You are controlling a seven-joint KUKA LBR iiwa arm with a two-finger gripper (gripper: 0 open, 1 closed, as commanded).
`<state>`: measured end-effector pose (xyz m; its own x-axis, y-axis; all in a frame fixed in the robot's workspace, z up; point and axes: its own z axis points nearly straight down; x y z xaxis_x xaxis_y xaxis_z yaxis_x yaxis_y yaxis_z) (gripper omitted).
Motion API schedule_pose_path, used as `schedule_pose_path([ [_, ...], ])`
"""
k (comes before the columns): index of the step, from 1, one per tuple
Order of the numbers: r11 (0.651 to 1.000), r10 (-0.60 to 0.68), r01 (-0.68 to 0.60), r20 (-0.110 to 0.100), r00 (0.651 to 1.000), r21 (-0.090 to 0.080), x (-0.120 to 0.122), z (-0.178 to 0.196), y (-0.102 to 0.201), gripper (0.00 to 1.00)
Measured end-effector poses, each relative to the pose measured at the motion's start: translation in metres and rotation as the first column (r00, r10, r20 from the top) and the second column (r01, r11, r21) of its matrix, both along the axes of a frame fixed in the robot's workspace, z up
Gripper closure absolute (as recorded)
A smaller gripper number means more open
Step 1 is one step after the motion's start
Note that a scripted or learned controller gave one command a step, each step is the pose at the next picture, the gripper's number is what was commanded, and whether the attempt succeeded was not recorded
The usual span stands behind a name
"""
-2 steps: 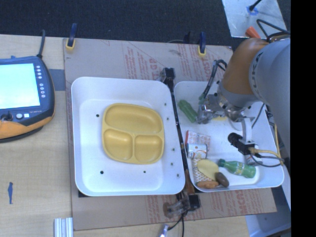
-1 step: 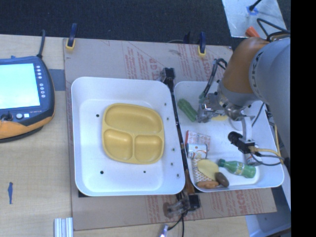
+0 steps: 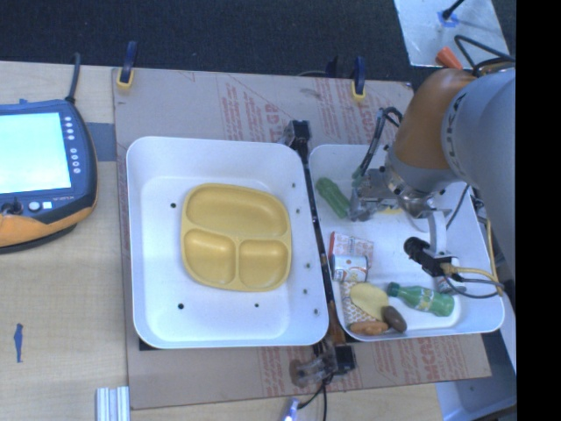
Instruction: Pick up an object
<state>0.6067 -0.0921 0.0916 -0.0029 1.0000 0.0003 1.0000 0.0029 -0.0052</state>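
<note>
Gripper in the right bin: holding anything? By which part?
Cannot be told. The gripper is low in the right white bin, beside the green cucumber-shaped toy, but its tip is too dark and small to read.

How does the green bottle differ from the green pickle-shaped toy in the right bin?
The green bottle lies near the bin's front edge; the green pickle-shaped toy lies near the back-left corner, beside the gripper. The bottle lies nearly crosswise and has a pale label; the toy lies diagonally and is plain. Both are green and lying flat.
</note>
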Motion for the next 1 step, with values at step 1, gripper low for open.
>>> schedule_pose_path([
  [1, 1.000, 0.000, 0.000, 0.004, 1.000, 0.001, 0.0184, 0.0006, -0.0012, 1.00],
])
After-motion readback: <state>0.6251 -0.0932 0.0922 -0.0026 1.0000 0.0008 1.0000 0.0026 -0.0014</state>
